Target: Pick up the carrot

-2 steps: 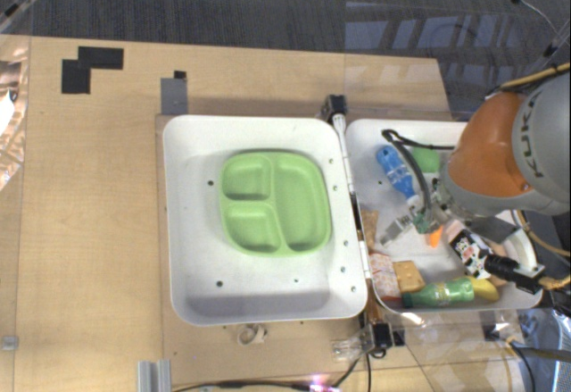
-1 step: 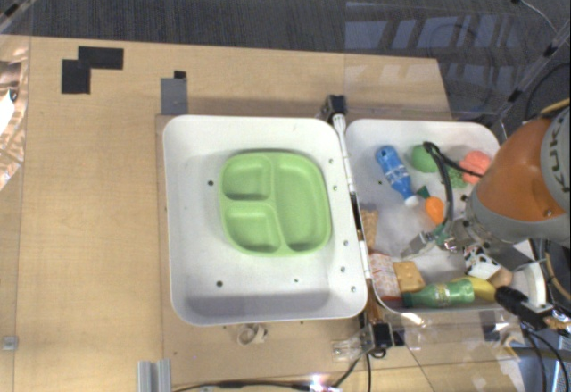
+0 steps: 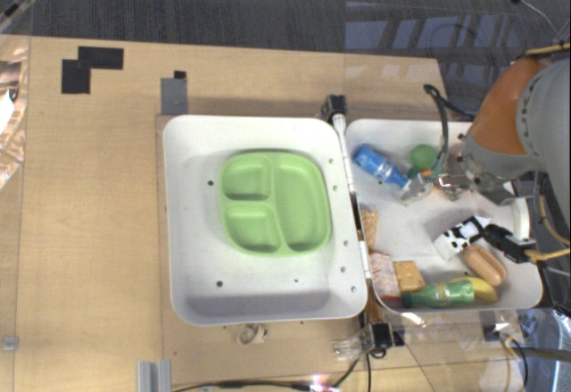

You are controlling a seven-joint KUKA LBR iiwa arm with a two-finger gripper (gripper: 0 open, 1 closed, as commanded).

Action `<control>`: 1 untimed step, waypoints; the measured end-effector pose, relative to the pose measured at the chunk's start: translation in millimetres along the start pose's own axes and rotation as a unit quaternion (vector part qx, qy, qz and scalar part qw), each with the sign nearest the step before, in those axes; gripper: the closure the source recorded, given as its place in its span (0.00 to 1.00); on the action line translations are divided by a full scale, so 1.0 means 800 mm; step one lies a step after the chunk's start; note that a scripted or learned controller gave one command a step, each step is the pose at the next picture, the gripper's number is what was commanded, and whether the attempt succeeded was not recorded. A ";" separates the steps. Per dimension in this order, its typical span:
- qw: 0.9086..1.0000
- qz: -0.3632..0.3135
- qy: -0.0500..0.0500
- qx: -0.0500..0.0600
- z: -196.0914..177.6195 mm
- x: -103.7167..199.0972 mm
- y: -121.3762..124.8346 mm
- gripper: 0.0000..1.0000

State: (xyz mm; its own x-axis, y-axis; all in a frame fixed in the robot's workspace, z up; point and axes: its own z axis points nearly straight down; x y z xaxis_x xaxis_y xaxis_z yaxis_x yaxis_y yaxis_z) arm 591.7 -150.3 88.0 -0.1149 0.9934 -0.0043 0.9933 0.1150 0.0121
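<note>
Right at the tip of the gripper (image 3: 426, 183), in the right bin (image 3: 535, 292), a small orange patch that may be the carrot (image 3: 429, 173) shows. Most of it is hidden, and I cannot tell whether it is held. I also cannot tell if the gripper is open or closed, since the wrist blurs it. A green ball (image 3: 426, 155) lies just beyond the patch, touching or nearly so. A blue bottle (image 3: 376, 164) lies just left of the gripper. Nearer the camera are a black-and-white toy (image 3: 459, 236) and a hot dog (image 3: 484, 265). Past these, by the near wall, lie a green-and-yellow piece (image 3: 451, 292) and a cracker (image 3: 408, 274). Well to the left, the other bin (image 3: 192, 292) holds a green tray (image 3: 272, 203).
</note>
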 end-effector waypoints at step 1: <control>0.989 0.145 0.011 0.014 0.005 -0.057 0.034 0.00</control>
State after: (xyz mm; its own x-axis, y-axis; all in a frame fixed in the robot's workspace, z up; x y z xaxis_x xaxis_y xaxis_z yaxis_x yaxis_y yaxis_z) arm 623.9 -192.4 84.8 0.1755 0.9843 0.0178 0.9844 -0.1752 -0.0179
